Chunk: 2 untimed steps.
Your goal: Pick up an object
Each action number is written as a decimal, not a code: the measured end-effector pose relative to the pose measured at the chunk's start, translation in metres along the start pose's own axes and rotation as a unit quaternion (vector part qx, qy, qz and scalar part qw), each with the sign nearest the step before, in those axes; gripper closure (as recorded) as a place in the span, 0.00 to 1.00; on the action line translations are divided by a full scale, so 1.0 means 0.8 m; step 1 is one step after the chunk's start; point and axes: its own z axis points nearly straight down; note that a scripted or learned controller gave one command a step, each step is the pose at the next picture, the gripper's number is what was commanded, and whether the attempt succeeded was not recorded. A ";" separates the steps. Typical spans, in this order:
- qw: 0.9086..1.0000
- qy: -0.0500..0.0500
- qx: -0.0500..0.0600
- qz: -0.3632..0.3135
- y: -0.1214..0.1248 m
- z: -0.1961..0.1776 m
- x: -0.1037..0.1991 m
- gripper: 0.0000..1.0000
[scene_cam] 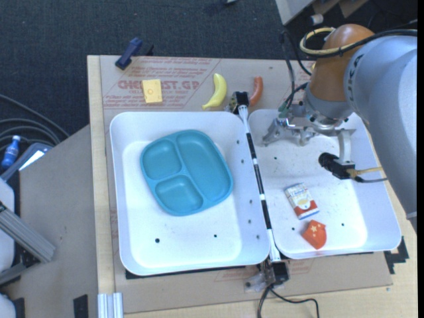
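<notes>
Orange wedge [315, 234] in right bin [371, 240] | well apart from jaws | jaws' opening: cannot tell

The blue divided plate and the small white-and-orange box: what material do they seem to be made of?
The blue divided plate looks like moulded plastic with a matte to satin finish: uniform colour, rounded compartment ridges, soft highlights. The small white-and-orange box looks like printed cardboard or toy plastic; its flat faces and printed colours fit either.

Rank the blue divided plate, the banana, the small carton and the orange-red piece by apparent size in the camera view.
1. blue divided plate, by far the largest
2. banana
3. small carton
4. orange-red piece
The carton and the piece look close in size.
</notes>
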 end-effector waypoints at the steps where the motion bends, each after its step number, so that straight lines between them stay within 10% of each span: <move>1: 1.000 0.000 -0.001 0.000 0.001 -0.013 0.000 1.00; 2: 1.000 0.000 -0.001 0.000 0.001 -0.013 0.000 0.00</move>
